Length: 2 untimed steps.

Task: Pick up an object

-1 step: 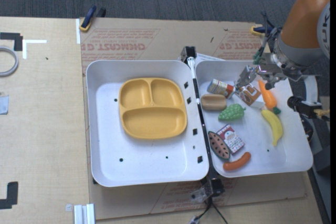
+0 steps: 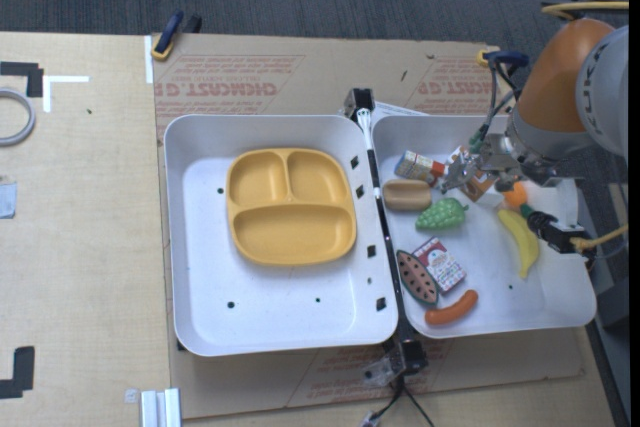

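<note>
nearest the camera, at the right bin's (image 2: pixel 560 310) six o'clock, a red sausage (image 2: pixel 451 308) lies by a small carton (image 2: pixel 440 265) and a dark patterned piece (image 2: pixel 416 277). toward three o'clock sits a yellow banana (image 2: pixel 520 241) with an orange bit (image 2: pixel 514 197) at its top. at the bin's centre are green grapes (image 2: pixel 442 213) and a hot dog bun (image 2: pixel 406 195). further back, near twelve o'clock, the gripper (image 2: pixel 470 172) hangs low amid clutter; whether it is clenched or released i cannot tell. the step looks like descent onto a target, nothing visibly held. next would be closing, then lifting straight up. the left bin (image 2: pixel 190 245) bears a yellow divided plate (image 2: pixel 291 205).
</note>
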Available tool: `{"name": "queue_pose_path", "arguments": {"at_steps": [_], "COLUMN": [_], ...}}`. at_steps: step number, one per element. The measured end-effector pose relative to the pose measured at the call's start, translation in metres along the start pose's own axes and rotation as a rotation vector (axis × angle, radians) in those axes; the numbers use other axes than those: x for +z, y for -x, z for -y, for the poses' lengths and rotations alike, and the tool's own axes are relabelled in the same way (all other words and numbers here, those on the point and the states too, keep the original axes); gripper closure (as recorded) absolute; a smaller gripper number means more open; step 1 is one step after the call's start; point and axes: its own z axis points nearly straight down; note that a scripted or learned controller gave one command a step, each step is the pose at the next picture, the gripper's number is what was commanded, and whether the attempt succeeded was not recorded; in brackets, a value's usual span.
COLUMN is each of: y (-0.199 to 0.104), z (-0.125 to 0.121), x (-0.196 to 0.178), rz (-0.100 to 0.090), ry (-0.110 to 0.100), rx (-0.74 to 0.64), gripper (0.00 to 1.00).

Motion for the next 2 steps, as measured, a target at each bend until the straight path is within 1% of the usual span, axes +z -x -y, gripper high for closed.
{"name": "queue_pose_path", "arguments": {"at_steps": [1,2], "y": [0.0017,0.0014], "z": [-0.0014,-0.0013], "x": [-0.0115,-0.0112], "rz": [0.003,0.003], "ry": [0.004,0.004], "rx": [0.002,0.003], "gripper": [1.00,0.00]}}
